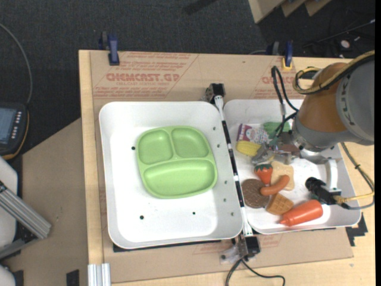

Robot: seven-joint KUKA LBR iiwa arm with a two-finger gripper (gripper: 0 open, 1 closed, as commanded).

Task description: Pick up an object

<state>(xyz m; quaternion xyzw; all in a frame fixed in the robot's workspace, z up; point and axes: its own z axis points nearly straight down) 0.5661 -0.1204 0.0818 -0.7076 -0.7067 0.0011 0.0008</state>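
The right bin (339, 220) holds several toy foods: a purple packet (252, 133), a yellow corn piece (246, 148), a red strawberry (264, 174), a sausage (274, 187), a brown round cookie (254, 193), a waffle piece (278, 205), an orange carrot (302, 213), a pale bread slice (286, 173) and a green item (272, 127). My gripper (271, 154) is low in this bin, just right of the corn and above the strawberry. The wrist hides whatever lies beneath it. I see nothing clearly held.
The left bin (119, 207) holds a green divided plate (177, 161) near its middle. The arm's grey and orange body (333, 106) covers the right bin's far right part. Clamps (112, 46) sit at the bench's back edge.
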